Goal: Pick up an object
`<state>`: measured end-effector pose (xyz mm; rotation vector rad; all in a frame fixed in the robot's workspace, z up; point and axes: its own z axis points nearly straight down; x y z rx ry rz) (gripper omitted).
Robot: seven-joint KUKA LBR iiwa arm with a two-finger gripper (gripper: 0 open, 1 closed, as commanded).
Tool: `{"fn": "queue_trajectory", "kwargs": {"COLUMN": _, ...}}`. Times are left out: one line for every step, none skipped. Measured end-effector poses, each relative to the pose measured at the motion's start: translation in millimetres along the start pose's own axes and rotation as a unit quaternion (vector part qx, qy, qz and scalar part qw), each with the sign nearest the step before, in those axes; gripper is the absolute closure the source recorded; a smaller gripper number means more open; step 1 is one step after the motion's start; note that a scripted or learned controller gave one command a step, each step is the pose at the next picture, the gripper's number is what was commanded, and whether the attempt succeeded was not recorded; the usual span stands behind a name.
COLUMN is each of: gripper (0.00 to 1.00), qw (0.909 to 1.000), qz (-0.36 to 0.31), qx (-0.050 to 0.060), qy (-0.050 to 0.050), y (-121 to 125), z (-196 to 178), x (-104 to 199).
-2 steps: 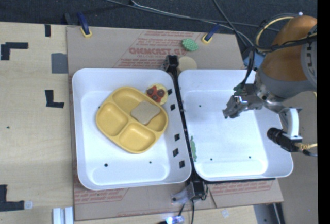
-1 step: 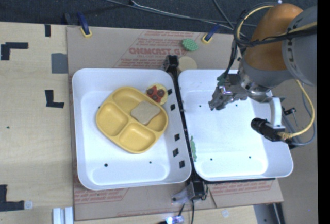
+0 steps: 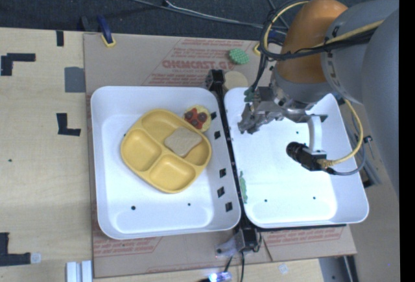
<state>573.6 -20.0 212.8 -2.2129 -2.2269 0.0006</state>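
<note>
A: Two bins are sitting side by side; the gripper [image 3: 249, 124] is hanging over the near-left part of the right bin [image 3: 324, 206], close beside the divider. Whether it is spread or pressed together cannot be told from this slant, and nothing is showing in its grasp.

B: What is lying within reach?

A: Across the divider, to the gripper's left, the yellow divided tray [image 3: 150, 156] is resting in the left bin [image 3: 110, 209]. A tan slice [image 3: 183, 141], bread-like, is lying on the tray's centre. A small red-and-dark item [image 3: 197, 118] is sitting at the tray's corner nearest the gripper, just beside the divider. A green piece [image 3: 238, 56] is lying outside the bins, beyond the gripper on the cardboard.

B: How will these be handling?

A: Judging only by looks: the slice is appearing flat and light, probably soft or foam-like, so it is calling for a pinch across its short edges. The red item is looking small and lumpy; being closest, it is seeming the easiest target, gripped across its width. The tray is looking like stiff, smooth plastic, light but wide, so only a rim pinch is seeming workable, and it may be slipping.
</note>
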Motion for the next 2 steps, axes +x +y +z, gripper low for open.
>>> {"fn": "queue_trajectory", "kwargs": {"gripper": 1.00, "qw": 1.0000, "qz": -0.001, "qx": 0.000, "qy": 0.000, "y": 17.6, "z": 3.8, "x": 58.7}}
{"fn": "queue_trajectory", "kwargs": {"gripper": 1.00, "qw": 1.0000, "qz": 0.000, "qx": -0.001, "qy": 0.000, "y": 31.8, "z": -13.1, "x": 104.5}}
